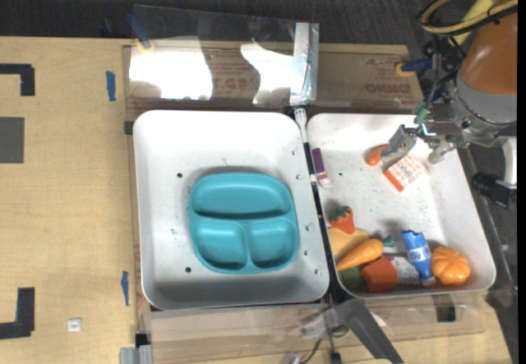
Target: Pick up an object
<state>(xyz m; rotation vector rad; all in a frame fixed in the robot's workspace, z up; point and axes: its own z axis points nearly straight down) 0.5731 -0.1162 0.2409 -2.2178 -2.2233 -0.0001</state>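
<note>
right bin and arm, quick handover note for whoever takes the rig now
The tool is low over the upper part of the right bin, fingers spread, nothing between them.
An orange-and-white packet lies just below the tool, and a small orange piece lies to its left.
Other toys are heaped at the bin's near edge: carrot, blue bottle, orange pumpkin, red block.
The left bin holds a teal divided tray.
Done: nothing lifted yet.
Left: close on one object and raise it.

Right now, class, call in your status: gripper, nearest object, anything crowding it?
Gripper open above right bin. Orange-and-white packet just below, ungrasped. Small orange piece beside the left finger.
</note>
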